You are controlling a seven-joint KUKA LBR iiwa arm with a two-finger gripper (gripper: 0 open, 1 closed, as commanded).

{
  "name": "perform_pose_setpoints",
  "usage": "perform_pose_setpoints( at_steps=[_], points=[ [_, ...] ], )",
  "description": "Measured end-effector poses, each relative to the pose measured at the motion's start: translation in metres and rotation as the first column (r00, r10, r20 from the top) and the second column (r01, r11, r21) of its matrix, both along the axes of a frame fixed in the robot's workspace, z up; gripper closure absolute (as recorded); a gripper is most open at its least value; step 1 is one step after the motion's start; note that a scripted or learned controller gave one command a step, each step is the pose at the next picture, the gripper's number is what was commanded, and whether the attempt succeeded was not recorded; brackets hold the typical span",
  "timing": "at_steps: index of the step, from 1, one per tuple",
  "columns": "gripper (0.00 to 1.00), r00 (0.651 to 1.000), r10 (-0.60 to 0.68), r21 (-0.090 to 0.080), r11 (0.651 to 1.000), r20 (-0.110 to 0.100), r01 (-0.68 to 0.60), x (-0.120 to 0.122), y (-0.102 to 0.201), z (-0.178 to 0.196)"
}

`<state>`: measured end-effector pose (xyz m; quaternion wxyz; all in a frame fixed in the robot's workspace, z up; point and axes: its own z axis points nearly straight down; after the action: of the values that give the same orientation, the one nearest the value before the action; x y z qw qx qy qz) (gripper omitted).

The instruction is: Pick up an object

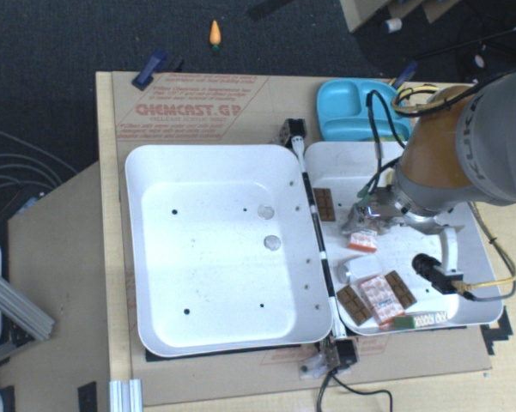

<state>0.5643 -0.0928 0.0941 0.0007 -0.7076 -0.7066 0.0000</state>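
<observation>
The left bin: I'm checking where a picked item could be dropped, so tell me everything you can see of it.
The left bin is a shallow white tray, plastic by its look, with rounded corners and a raised rim. It lies flat on the brown board, its right edge against the right bin. Several small dark dots mark its floor, and two small round greyish pieces lie right of centre. The tool is over the other bin, apart from it.

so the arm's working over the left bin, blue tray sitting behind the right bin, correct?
Not quite. The camera view shows the arm over the right bin, among the small packets there; the left bin is apart from it. The blue tray does sit behind the right bin.
</observation>
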Motion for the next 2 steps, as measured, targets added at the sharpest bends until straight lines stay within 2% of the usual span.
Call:
perform_pose_setpoints(
  at_steps=[1,2],
  points=[
    [1.0,1.0,0.002,0.001,1.0,-0.002,-0.002,-0.066,0.051,0.09],
    [1.0,1.0,0.002,-0.001,1.0,0.0,-0.002,-0.085,0.07,0.154]
  ],
)
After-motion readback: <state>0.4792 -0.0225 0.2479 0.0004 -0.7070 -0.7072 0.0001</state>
